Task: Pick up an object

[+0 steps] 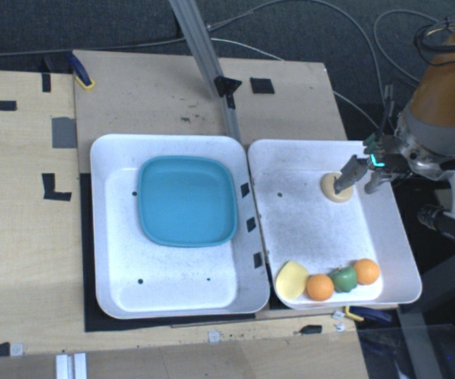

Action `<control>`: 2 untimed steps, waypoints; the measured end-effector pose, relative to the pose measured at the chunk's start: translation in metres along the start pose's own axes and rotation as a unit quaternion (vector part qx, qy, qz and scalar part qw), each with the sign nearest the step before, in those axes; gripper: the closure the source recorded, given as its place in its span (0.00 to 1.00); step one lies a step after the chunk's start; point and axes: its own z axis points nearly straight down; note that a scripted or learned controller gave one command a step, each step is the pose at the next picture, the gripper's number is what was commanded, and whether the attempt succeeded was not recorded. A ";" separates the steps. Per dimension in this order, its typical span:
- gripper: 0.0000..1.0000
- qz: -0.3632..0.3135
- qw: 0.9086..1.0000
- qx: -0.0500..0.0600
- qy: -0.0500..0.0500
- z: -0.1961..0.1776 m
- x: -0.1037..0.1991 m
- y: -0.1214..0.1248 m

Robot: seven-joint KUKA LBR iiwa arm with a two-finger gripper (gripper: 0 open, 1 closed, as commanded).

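1. Objects for picking lie in the right bin: along its near wall, at about 6 o'clock of that bin, sit a pale yellow piece, an orange ball, a green item and a second orange ball, in a row from 7 o'clock round to 5 o'clock. The yellow piece touches the first orange ball; the green item is wedged between the two orange balls
2. The middle floor of the right bin is bare speckled white
3. Further back, at about 1 o'clock of the right bin, a small tan round disc lies flat on the floor
4. The gripper hangs right over that disc, reaching in from 3 o'clock. Its two dark fingers stand apart, one finger overlapping the disc's right edge, the other to the right of it. Nothing sits between them; whether the finger touches the disc cannot be told
5. The left bin holds a blue square plate with rounded corners, lying flat toward 12 o'clock of that bin
6. Beyond both bins, at 12 o'clock, a grey metal bar slants away across the wooden bench, with cables on the dark floor behind
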 end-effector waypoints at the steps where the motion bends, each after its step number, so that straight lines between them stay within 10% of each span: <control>1: 0.00 0.000 1.000 0.000 0.000 0.000 0.000 0.000; 2: 0.00 0.000 1.000 0.003 0.000 0.062 0.003 0.005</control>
